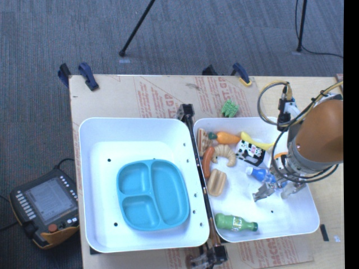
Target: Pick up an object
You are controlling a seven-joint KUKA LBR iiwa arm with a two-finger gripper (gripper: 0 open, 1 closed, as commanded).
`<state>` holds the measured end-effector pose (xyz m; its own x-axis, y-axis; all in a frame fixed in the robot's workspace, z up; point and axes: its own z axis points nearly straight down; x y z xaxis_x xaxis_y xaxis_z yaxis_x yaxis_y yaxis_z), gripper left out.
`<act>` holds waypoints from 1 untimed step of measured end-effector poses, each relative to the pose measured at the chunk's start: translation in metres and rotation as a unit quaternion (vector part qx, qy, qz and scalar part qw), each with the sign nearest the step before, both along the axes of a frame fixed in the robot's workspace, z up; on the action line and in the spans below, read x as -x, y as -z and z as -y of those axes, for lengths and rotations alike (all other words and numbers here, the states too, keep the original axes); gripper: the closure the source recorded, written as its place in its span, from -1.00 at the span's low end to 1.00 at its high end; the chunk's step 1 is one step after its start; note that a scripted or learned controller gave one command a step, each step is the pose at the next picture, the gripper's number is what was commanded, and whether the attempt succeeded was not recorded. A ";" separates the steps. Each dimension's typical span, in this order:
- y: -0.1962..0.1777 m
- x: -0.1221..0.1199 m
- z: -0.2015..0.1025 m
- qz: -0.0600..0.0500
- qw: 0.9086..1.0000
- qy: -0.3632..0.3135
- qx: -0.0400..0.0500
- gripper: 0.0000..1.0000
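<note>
I count two white bins: the left bin [95,150] holds one blue divided plate [152,194], the right bin [305,220] one green bottle [235,223], one banana [255,140], one carrot [227,137]. My tool [276,191] hangs spread open, gripping nothing, partly hiding a blue item [259,174] I can't identify

You're looking down on grey-blue ribbed carpet [168,27] covering the floor. Two dark tripod legs cross it up top: one slanting [140,22] from centre toward the bench, another thin upright stand [303,18] at right. The bench top is a tan board [151,97] printed with red lettering, held at its far edge by blue clamps [87,76]. A handheld control pendant [46,207] with a lit screen lies on the carpet at lower left. Lighting is even and soft.
</note>
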<state>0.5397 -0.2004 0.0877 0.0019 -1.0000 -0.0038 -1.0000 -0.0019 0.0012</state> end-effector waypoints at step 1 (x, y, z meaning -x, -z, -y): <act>0.000 -0.091 -0.038 0.001 0.998 -0.070 -0.001 -1.00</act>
